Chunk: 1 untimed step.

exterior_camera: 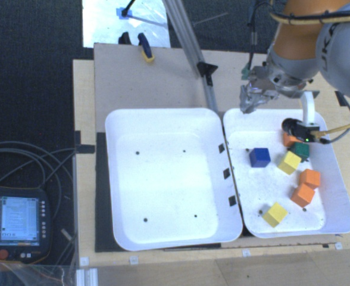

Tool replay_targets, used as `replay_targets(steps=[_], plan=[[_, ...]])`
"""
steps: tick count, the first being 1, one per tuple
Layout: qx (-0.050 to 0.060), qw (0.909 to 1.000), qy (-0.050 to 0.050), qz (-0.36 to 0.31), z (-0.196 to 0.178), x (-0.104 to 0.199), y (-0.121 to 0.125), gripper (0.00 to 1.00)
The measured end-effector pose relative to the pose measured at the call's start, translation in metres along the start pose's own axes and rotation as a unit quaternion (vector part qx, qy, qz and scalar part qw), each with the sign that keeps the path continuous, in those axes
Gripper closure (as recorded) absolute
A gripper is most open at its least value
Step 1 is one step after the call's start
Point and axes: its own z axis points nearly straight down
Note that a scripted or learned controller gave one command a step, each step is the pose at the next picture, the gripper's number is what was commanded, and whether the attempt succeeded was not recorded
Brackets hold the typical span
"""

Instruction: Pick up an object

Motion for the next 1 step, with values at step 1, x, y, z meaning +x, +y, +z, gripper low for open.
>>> replay_targets(steps=[1], plan=[[0.001,1.0,0.0,0.0,-0.0031,0.0455,-0.0205,1.0]])
